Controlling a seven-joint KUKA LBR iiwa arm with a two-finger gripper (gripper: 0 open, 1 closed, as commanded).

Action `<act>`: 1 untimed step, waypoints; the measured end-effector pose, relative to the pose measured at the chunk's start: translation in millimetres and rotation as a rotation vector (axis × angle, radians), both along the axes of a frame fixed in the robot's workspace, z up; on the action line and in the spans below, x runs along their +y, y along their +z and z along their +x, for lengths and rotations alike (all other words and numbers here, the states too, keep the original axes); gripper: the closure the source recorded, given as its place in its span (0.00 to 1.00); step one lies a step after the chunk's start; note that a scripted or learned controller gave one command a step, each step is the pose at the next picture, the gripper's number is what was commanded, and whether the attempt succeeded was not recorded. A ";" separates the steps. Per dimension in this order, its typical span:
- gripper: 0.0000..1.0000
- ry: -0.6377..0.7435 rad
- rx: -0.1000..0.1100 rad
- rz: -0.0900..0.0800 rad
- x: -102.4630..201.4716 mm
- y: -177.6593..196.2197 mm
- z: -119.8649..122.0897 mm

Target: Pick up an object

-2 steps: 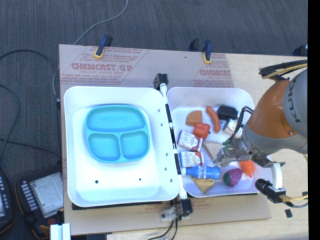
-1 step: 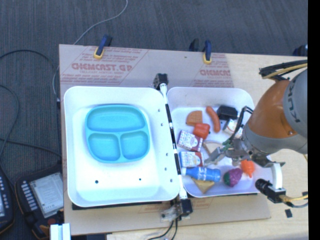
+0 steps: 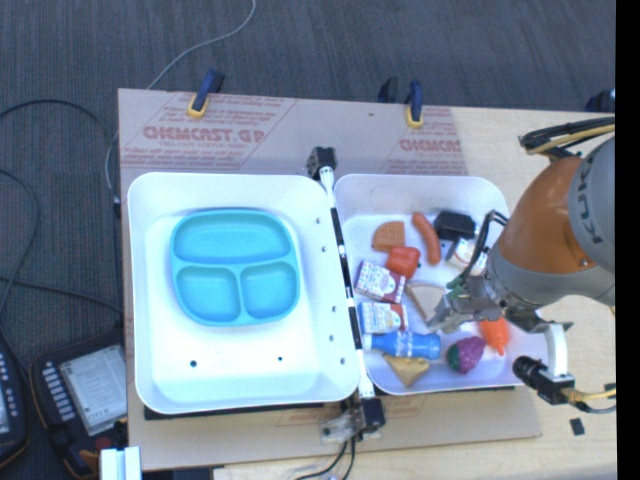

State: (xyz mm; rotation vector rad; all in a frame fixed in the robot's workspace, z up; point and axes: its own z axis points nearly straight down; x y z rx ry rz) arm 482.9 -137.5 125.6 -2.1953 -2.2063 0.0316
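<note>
Gripper (image 3: pixel 450 308) hangs low in the right bin (image 3: pixel 352 268), fingers spread and holding nothing, above the bare middle. I judge this the approach; next I'd drop onto the carrot (image 3: pixel 495 334) near the front edge and close.

Two bins side by side, gripper (image 3: pixel 452 306) in the right bin (image 3: pixel 350 268).
Left of the gripper lie two cartons (image 3: pixel 380 281); a bottle (image 3: pixel 405 345) sits nearer the front-left; the sausage (image 3: pixel 427 237) lies behind it; the tray (image 3: pixel 236 265) sits far left in the left bin (image 3: pixel 150 368).
</note>
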 end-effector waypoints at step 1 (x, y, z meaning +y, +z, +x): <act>0.00 0.000 0.000 0.000 0.0 -0.1 0.0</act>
